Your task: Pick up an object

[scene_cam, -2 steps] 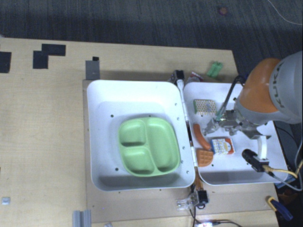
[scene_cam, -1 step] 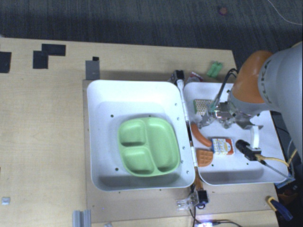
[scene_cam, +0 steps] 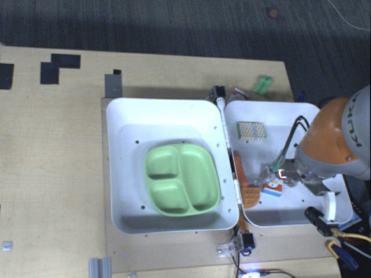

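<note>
A light wooden bench (scene_cam: 52, 172) seen from above, with dark grey carpet (scene_cam: 174, 16) beyond its far edge at 12 o'clock. Two shallow white bins sit side by side on it, touching along one edge. The left bin (scene_cam: 124, 126) lies near the centre of the scene; the right bin (scene_cam: 290, 110) lies at 3 o'clock. Black tape marks (scene_cam: 58, 67) sit on the bench at 10 o'clock. A small green piece (scene_cam: 262, 85) rests on the bench at 1 o'clock, just beyond the right bin. A thin white cable (scene_cam: 333, 4) curls across the carpet at 1 o'clock.
</note>
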